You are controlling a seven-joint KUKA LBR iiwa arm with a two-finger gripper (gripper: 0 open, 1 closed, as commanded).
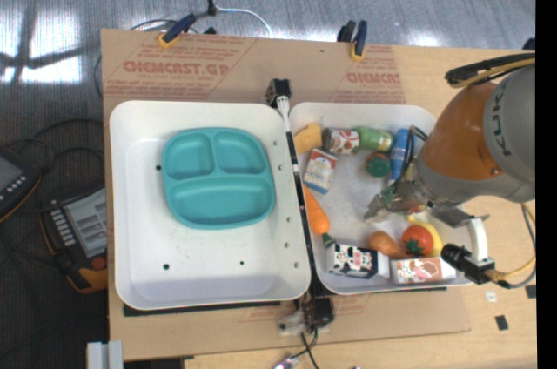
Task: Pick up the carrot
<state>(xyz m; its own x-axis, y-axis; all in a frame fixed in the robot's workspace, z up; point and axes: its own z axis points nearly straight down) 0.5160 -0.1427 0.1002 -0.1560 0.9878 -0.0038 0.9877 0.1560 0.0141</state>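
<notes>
Bins come first: you have two shallow white plastic bins, the left one (130, 271) carrying a teal three-compartment plastic tray (218, 177), the right one (348, 202) crowded with toy groceries. Your grey arm with its orange band (474, 145) hangs over the right bin's right half, and the two-finger gripper (393, 204) sits low above bare floor, fingers spread and pinching nothing as far as this slant lets you judge. The long orange plastic carrot (316, 211) lies along the left wall of that bin, touching or nearly touching the divider, well apart from the gripper. Travel left and close across its width; the wall leaves little room for one finger. Just above it stands a small red-and-white carton (320, 170), and below it a black-and-white cow-print carton (352, 260). Avoid the red toy tomato (419, 238) near the gripper.
</notes>
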